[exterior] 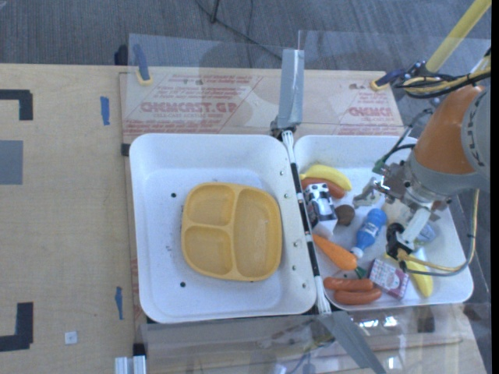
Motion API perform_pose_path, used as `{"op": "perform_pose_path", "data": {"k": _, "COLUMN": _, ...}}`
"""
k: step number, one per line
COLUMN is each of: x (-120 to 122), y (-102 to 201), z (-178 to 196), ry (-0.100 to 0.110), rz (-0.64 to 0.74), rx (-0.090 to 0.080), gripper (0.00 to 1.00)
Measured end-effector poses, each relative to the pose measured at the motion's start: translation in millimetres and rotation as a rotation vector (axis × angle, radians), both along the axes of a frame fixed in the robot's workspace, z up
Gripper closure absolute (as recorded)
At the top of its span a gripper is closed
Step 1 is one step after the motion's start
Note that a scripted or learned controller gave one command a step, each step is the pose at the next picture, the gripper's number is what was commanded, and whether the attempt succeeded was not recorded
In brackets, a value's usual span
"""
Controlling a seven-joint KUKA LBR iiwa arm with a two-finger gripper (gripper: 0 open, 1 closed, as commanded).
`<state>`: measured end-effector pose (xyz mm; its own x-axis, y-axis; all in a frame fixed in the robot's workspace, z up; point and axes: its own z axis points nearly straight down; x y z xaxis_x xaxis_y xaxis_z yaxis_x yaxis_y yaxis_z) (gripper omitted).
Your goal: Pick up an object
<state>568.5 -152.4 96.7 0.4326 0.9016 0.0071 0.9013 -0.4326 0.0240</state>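
Note:
The right bin (pixel 460 283) holds several small things. A yellow banana (pixel 327 176) lies at its back left, with a red piece (pixel 320 186) just under it. In front of these are a white and black toy (pixel 320 208) and a brown ball (pixel 344 213). A blue bottle (pixel 369 230) lies in the middle. An orange carrot (pixel 337 253), red sausages (pixel 353 289), a pink packet (pixel 389 278) and a second yellow fruit (pixel 422 279) lie nearer the front. My gripper (pixel 383 187) hangs above the bin's middle, just right of and behind the blue bottle.
The left bin (pixel 152 209) holds a yellow divided plate (pixel 232 231). A raised rim (pixel 300 216) separates the two bins. Cardboard sheets (pixel 195 104) lie behind the bins. The grey arm with its orange band (pixel 446 135) reaches in over the right bin's back right.

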Motion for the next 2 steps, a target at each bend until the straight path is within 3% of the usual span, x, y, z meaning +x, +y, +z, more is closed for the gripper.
{"op": "perform_pose_path", "data": {"k": 1, "x": 35.2, "y": -40.0, "z": 27.0, "ry": 0.026, "rz": -0.353, "rx": 0.008, "gripper": 0.00}}
{"op": "perform_pose_path", "data": {"k": 2, "x": 53.3, "y": -63.3, "z": 127.4, "ry": 0.026, "rz": -0.437, "rx": 0.008, "gripper": 0.00}}
